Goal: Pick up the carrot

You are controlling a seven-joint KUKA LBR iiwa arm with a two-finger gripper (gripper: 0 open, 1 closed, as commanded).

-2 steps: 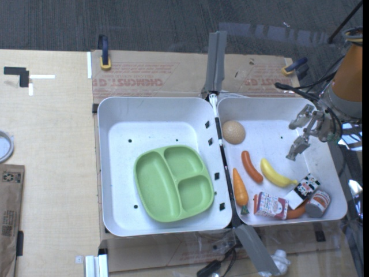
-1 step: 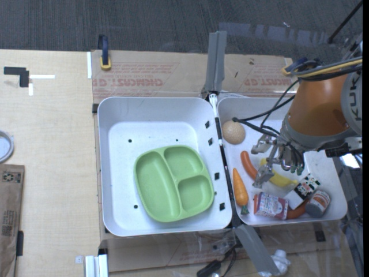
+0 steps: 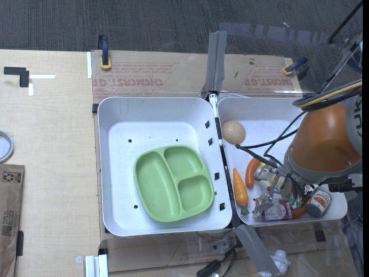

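Note:
The carrot (image 3: 240,188) is a short orange cone lying along the left wall of the right bin (image 3: 271,115), pointing toward the front. My gripper (image 3: 270,194) is low inside that bin, just right of the carrot, among cluttered items. The view does not show anything held by it. The grey arm with its orange band (image 3: 323,140) covers the right part of the bin.
A red-orange curved piece (image 3: 252,172) lies beside the carrot. A tan egg-shaped ball (image 3: 233,132) rests at the bin's back left. A small can (image 3: 319,202) and a red item (image 3: 297,211) lie at the front right. The left bin (image 3: 115,154) holds a green divided plate (image 3: 174,182).

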